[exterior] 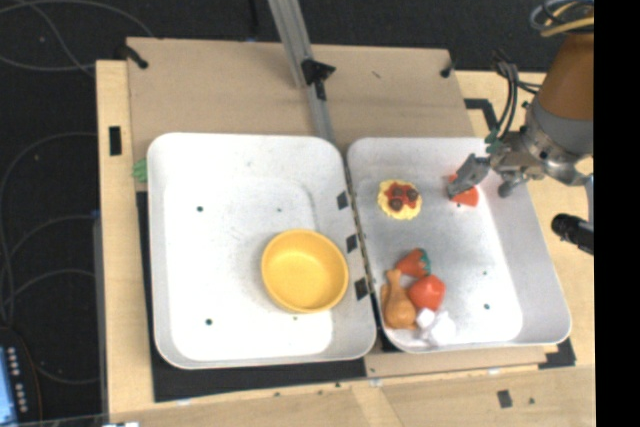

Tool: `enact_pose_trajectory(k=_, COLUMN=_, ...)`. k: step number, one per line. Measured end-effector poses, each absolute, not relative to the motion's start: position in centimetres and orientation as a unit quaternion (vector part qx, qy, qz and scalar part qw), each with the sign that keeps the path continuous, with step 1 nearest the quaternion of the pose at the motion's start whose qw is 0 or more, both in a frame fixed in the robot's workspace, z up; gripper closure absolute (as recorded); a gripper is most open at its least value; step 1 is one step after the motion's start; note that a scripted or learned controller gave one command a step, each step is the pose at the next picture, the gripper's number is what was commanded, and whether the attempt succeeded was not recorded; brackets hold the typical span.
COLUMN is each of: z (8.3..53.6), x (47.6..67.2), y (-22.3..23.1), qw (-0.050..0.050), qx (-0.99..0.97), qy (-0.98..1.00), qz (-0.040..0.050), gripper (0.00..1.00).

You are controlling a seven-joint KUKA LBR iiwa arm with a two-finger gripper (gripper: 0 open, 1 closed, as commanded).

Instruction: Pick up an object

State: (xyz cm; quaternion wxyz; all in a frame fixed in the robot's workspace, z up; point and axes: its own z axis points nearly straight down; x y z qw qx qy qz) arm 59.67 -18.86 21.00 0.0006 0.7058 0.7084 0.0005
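Note:
My gripper (466,179) hangs over the upper right part of the right bin (520,265), reaching in from the right. A small red object (465,198) lies right at its tip, partly covered by it; whether it is gripped or resting on the bin floor I cannot tell. Left of it sits a round yellow piece with dark red toppings (400,199). Near the bin's front left corner is a cluster: a red and green strawberry-like piece (412,264), a red tomato-like ball (427,292), a tan drumstick shape (397,303) and a small white item (433,323).
A yellow bowl (304,269) stands in the left bin (200,215), toward its right side. A grey metal pole (290,25) rises from the back between the bins. Cables (505,105) trail off the arm at the right edge.

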Motion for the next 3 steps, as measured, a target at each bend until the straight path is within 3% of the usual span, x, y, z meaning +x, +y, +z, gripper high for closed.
enact_pose_trajectory(k=1, z=21.0, x=59.7, y=-18.9, qw=0.001, qx=0.706, qy=0.709, qz=0.0004, gripper=0.00)
enact_pose_trajectory(k=3, z=10.0, x=59.8, y=-19.1, qw=0.001, qx=0.708, qy=0.707, qz=-0.0015, gripper=0.00)
